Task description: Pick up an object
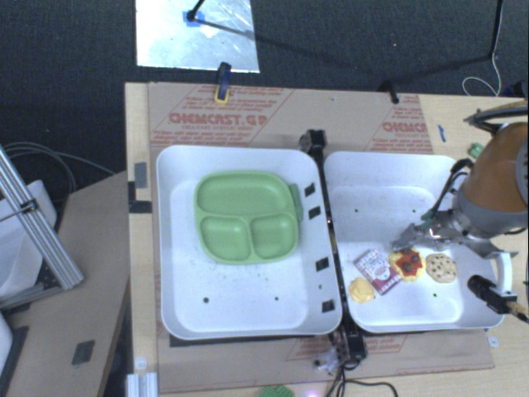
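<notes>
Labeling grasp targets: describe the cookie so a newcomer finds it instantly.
Look in the right white bin, near its front right corner, where small items cluster below the gripper. The cookie is the rightmost: a round tan disc with dark chips, beside the red and yellow item.

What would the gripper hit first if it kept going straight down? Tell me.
Probably the red toy lying just below the gripper in the right bin; depth is hard to judge.
</notes>
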### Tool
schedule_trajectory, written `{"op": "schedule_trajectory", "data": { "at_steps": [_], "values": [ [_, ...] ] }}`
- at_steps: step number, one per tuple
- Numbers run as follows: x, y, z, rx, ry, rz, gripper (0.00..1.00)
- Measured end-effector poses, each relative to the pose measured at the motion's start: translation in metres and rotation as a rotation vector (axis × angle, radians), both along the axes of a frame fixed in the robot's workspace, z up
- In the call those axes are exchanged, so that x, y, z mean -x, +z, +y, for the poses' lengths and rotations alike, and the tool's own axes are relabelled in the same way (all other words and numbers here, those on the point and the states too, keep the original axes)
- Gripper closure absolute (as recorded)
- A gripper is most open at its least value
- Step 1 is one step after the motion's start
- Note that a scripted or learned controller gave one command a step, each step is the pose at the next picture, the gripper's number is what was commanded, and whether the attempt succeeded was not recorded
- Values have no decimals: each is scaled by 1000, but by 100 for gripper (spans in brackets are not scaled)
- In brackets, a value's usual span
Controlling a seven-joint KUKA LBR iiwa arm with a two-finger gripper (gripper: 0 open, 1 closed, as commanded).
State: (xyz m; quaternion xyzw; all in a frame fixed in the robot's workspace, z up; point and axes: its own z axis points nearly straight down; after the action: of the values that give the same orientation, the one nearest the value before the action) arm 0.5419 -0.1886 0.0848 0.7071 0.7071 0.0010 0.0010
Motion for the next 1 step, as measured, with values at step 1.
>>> {"op": "schedule_trajectory", "data": {
  "at_steps": [1],
  "values": [
    [0,0,0,0,0,0,0]
  ]
}}
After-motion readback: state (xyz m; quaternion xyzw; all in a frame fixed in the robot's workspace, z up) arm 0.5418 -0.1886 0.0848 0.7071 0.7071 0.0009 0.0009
